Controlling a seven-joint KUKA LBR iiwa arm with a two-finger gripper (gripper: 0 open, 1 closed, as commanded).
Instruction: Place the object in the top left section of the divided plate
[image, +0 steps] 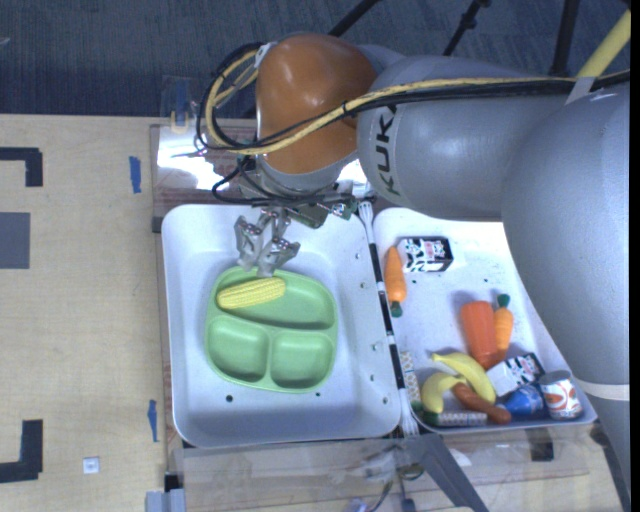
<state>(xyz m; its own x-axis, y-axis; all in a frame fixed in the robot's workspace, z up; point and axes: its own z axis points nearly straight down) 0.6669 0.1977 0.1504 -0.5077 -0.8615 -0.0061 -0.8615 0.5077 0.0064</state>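
Note:
A green divided plate lies in the left bin. A yellow corn cob lies on its side in the plate's far section, toward the left end. My gripper hangs just above the plate's far rim, a little right of and behind the corn. Its fingers stand spread apart with nothing between them. The orange wrist band sits directly above it.
The right bin holds a carrot, a small milk carton, an orange pepper, a banana, a sausage and a can. The arm's grey body covers the upper right.

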